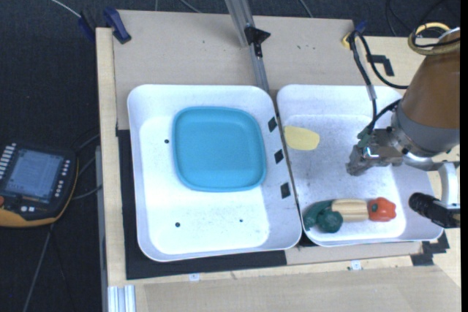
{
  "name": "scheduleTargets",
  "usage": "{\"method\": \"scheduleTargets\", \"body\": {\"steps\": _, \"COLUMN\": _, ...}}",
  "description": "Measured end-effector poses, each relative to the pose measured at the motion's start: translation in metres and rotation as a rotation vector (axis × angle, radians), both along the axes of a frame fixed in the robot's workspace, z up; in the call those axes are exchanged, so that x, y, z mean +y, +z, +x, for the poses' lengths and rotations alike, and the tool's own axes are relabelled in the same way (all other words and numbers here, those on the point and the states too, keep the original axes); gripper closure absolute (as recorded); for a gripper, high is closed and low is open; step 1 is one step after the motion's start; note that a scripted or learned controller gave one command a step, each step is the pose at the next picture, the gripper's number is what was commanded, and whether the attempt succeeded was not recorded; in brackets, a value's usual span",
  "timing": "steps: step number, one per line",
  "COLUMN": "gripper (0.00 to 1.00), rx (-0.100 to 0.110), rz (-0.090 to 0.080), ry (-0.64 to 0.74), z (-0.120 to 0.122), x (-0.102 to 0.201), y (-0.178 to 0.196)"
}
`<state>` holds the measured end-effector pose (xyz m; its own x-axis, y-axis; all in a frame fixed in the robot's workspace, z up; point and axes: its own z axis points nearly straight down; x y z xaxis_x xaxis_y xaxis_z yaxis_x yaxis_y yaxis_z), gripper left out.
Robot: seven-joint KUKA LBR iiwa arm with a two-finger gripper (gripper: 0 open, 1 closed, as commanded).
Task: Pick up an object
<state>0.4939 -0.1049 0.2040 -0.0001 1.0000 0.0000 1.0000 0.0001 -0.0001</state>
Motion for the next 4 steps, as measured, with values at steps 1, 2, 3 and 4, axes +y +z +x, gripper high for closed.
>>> {"method": "scheduleTargets", "body": {"steps": 1, "gripper": 1.00, "rx": -0.002, "rz": 0.000, "ry": 0.004, "z": 0.006, "x": 0.050, "y": 0.012}}
{"method": "scheduleTargets", "body": {"steps": 2, "gripper": 1.00, "rx": -0.002, "rz": 0.001, "ry": 0.005, "z": 0.023, "x": 0.103, "y": 0.026}}
{"method": "scheduleTargets", "body": {"steps": 3, "gripper": 1.00, "rx": 0.000, "rz": 0.001, "ry": 0.004, "z": 0.033, "x": 0.148, "y": 0.019}}
{"method": "scheduleTargets", "body": {"steps": 4, "gripper": 1.00, "rx": -0.001, "rz": 0.001, "ry": 0.004, "z": 0.046, "x": 0.192, "y": 0.031}}
